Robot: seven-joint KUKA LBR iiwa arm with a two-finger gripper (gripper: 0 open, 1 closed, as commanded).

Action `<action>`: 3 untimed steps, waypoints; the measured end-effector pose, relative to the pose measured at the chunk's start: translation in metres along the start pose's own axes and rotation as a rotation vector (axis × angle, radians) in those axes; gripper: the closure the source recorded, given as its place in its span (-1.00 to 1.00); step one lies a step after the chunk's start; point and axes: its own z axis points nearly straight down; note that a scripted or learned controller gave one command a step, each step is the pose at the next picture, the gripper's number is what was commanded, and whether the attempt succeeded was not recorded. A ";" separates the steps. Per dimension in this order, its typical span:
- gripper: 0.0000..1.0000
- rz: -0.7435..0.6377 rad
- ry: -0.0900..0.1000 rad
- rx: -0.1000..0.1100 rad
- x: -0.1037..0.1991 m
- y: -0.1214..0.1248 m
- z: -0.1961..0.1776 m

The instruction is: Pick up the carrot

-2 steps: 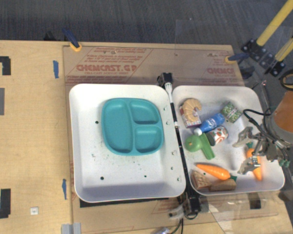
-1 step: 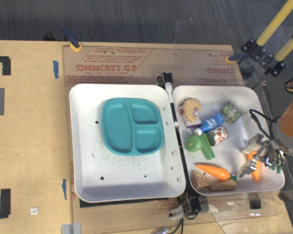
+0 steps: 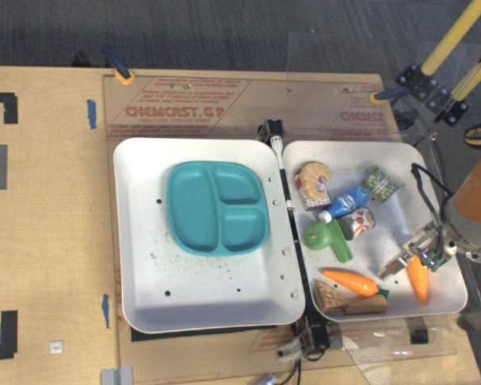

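Two carrots lie in the right bin (image 3: 457, 299). One carrot (image 3: 349, 281) rests lengthwise near the front wall, its green top pointing right. The second, smaller carrot (image 3: 418, 280) lies near the right wall, pointing toward the front. My gripper (image 3: 415, 260) reaches in from the right, low over the smaller carrot's upper end. It is open, one finger (image 3: 391, 266) standing well left of that carrot and the other on its right side. The carrot rests on the bin floor.
The left bin (image 3: 136, 239) holds a teal divided plate (image 3: 218, 207). The right bin also holds a green pear-like toy (image 3: 329, 237), a blue bottle (image 3: 349, 203), a small can (image 3: 360, 223), a bread-like item (image 3: 313, 181), a green packet (image 3: 379, 184) and a brown piece (image 3: 337, 298).
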 end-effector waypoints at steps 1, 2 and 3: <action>-1.00 -0.184 -0.015 0.012 0.028 0.017 -0.001; -1.00 -0.420 -0.009 0.010 -0.006 -0.008 -0.001; -1.00 -0.066 -0.010 0.013 0.028 0.015 -0.001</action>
